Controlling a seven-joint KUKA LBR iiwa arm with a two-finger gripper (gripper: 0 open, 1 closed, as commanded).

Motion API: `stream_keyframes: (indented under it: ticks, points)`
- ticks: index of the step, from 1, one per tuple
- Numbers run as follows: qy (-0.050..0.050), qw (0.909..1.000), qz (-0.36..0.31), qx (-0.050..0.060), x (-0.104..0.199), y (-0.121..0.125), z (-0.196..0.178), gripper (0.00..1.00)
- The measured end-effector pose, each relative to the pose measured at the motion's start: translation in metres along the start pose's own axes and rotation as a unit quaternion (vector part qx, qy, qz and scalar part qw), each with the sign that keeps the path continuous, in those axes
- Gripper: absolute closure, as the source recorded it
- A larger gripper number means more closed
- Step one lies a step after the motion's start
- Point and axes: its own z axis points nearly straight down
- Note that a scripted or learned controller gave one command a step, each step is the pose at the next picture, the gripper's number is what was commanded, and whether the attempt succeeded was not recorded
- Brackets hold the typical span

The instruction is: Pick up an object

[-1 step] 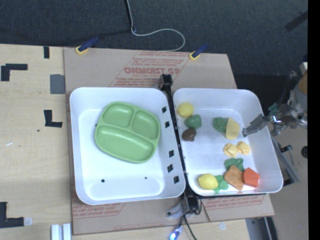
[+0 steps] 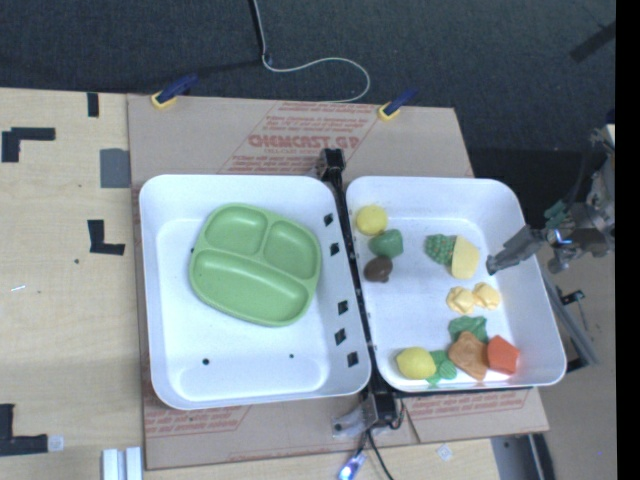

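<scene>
Camera view: gripper [image 2: 497, 260] hovers beside yellow plastic wedge [image 2: 465, 258] in right white bin [image 2: 510, 206] (finger state: can't tell). Centre over wedge, descend straight, avoid the green leafy toy [image 2: 438, 247].

bench [image 2: 60, 298]: pale wood, black tape marks at left | cardboard sheet [image 2: 300, 133]: red print, blue-yellow clamps [image 2: 175, 90] at far corners | floor [image 2: 120, 18]: dark carpet beyond | white cable [image 2: 300, 66] looping across it | light: even
</scene>
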Motion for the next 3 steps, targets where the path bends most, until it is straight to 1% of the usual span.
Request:
stream_keyframes:
  ticks: [1,2,3]
  points:
    - [0.0,1.0,0.001,0.003,-0.002,0.001,-0.005,1.0]
    - [0.0,1.0,-0.004,-0.003,0.1,0.003,-0.115,1.0]
    - [0.0,1.0,0.0,0.003,0.145,0.002,-0.107,1.0]
